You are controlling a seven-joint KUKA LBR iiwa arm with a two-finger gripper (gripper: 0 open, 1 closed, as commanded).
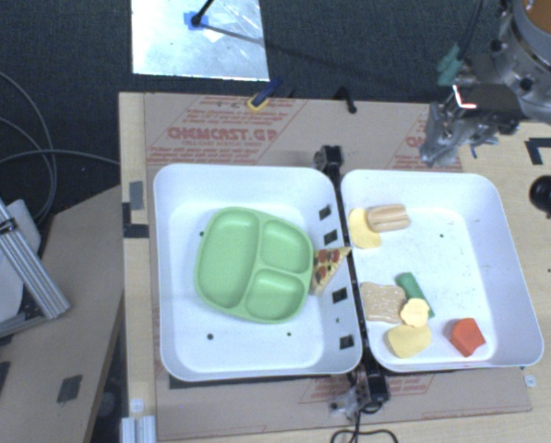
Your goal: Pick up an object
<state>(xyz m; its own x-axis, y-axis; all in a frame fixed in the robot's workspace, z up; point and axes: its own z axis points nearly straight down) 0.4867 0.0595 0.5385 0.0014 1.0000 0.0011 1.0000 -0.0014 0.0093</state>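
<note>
One green plate (253,264) is seen in the left bin (178,340). Seven food pieces, one red block (467,336) included, are counted in the right bin (506,247). The gripper (444,146) is poised beyond that bin's far edge.

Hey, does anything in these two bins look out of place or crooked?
Yes: the pizza slice sits on the divider between the bins, tilted, its tip by the green plate in the left bin, so it lies in neither. The other food pieces lie inside the right bin.
</note>
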